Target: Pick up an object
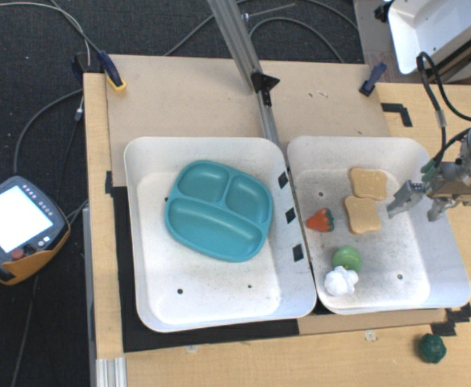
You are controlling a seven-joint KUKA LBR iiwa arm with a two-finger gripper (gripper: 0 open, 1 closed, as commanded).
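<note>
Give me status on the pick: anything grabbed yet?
Done: the end effector is over the right bin, at its right side. In hand: nothing; its fingers are spread with no object between them. Left: close on one of the items lying in that bin, the two toast pieces, strawberry, green piece or white piece, then lift. The teal plate sits in the left bin.

I count two white bins [211, 313], one teal divided plate [218, 210], two tan toast pieces [368, 183], one strawberry [321, 221], one green ball [348, 257], one white lump [340, 280], one dark green object [431, 347] on the tabletop [179, 95].
</note>
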